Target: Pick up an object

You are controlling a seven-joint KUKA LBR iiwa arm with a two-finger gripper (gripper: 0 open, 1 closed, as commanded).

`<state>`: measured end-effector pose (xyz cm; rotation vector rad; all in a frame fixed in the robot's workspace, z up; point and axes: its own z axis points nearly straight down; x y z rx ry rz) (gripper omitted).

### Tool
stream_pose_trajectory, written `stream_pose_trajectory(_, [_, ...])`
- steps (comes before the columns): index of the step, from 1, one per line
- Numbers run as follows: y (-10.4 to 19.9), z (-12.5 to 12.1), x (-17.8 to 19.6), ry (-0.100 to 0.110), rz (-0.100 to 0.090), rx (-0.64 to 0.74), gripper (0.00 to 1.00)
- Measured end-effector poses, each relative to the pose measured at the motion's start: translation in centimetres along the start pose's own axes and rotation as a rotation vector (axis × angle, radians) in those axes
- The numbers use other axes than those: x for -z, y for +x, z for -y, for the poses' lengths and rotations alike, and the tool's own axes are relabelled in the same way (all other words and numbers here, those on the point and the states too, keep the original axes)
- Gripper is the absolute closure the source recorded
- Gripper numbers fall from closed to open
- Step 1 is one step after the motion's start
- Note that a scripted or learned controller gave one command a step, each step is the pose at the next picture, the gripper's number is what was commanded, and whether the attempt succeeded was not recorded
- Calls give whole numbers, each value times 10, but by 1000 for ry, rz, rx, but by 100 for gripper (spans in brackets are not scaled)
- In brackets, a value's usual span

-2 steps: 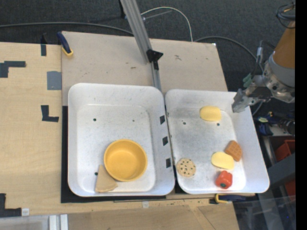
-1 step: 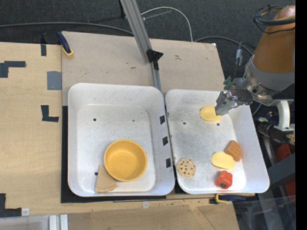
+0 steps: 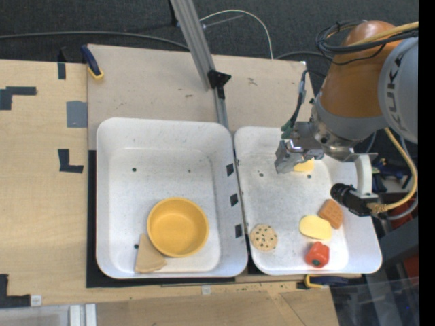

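Arm casing at 3 o'clock: "KU" legible, rest cut off. Hand (image 3: 291,156), right bin (image 3: 272,263), finger state indiscernible, beside yellow item (image 3: 304,166). Left bin: yellow bowl (image 3: 178,227).

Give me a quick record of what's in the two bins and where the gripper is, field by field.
left bin: yellow bowl near the front; tan wedge at the front left corner, partly under the bowl
right bin: cookie, yellow lump, orange-brown piece, red item, all toward the front
gripper: over the back of the right bin, beside a small yellow thing
held: nothing visibly between the fingers
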<state>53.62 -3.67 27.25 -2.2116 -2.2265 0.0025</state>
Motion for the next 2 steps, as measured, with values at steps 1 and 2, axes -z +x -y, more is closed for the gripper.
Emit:
stream_pose_trajectory(1, [54,10,-4,0,0,0,100])
stream_pose_trajectory(2, [99,17,-13,0,1,0,100])
